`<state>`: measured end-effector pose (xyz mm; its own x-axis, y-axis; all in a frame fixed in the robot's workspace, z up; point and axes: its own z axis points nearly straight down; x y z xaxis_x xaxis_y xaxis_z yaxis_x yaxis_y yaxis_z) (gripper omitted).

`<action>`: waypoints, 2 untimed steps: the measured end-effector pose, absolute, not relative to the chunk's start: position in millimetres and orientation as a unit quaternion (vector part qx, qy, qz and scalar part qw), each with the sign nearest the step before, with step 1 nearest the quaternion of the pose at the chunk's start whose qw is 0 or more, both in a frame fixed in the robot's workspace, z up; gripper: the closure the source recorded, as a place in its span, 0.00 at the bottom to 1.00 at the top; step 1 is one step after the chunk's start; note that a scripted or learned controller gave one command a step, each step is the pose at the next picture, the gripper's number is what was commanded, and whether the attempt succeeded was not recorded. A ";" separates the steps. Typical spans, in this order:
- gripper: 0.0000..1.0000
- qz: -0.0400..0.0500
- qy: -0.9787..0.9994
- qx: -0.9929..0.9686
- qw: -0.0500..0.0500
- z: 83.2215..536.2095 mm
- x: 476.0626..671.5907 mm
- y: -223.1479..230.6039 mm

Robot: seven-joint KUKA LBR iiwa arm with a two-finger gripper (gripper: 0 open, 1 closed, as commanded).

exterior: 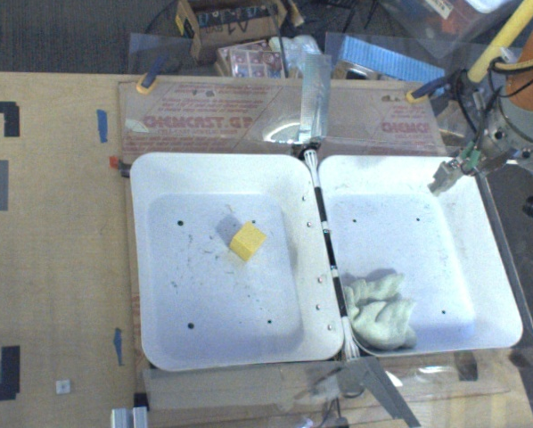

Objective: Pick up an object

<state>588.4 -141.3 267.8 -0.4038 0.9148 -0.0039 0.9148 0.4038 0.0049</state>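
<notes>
Weighing candidates: two things to pick, one per bin.
yellow block [248, 241]: left bin [151, 203], near its middle, slightly toward the far edge. Looks like a small foam or sponge cube; probably very light, a bit compressible, matte so not slippery. Sits rotated to the bin walls; grip across two opposite flat faces, wrist turned to match.
white crumpled cloth [381, 310]: right bin [480, 239], near-left corner, against the divider wall. Soft, limp, will drape; pinch a raised fold from above.
gripper [448, 176]: over right bin's far-right corner, well apart from both.
fingers: cannot tell, too small and blurred.
risk: wall crowds cloth grasp; block is easier.
</notes>
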 end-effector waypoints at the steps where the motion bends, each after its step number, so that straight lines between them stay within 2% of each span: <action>1: 1.00 0.000 0.961 0.276 0.005 282.9 586.2 -150.9; 2: 1.00 0.000 0.994 0.113 0.005 350.6 528.5 -119.7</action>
